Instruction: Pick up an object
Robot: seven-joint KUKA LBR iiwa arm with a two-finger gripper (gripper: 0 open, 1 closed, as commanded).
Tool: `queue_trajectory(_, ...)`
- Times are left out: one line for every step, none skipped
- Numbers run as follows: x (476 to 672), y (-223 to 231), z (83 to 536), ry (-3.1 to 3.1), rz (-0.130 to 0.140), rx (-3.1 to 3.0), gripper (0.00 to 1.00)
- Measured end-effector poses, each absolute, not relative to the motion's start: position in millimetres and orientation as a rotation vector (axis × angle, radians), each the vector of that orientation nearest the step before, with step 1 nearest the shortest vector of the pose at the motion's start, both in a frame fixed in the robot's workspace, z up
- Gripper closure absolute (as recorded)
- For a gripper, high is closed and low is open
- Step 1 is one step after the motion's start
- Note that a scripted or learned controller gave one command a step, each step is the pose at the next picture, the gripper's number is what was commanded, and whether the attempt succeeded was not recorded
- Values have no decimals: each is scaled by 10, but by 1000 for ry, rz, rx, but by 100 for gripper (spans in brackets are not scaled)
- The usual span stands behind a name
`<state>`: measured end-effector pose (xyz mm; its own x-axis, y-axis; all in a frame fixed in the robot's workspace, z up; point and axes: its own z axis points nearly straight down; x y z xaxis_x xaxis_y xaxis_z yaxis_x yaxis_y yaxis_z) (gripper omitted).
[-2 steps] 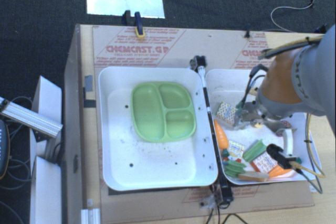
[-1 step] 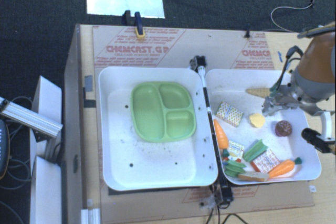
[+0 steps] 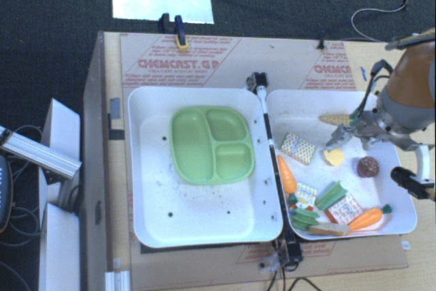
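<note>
A green divided plate point(image 3: 211, 145) lies in the left bin point(image 3: 153, 215), while in the right bin point(image 3: 402, 218) the gripper point(image 3: 343, 135) hangs just above a yellow heart-shaped piece point(image 3: 334, 157), its fingers seemingly spread and holding nothing, a brown ball point(image 3: 368, 166) nearby.

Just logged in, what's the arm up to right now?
The arm's gripper hangs low over the right bin, just above a small yellow piece, with nothing seen held. Around it lie toy foods: a patterned packet, a dark round piece, two carrots and some green pieces. The left bin holds a green divided plate.
</note>
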<state>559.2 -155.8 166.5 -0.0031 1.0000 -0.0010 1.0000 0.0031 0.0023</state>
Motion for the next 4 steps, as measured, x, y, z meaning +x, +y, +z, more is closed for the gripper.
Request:
queue_trajectory(5405,-1954,1020,2224,3,2215,0)
queue_trajectory(6705,-2047,870,2225,6,2216,0)
queue_trajectory(6683,-2066,956,2235,-7,2213,100)
queue_trajectory(6251,-1486,2275,2223,8,2210,100)
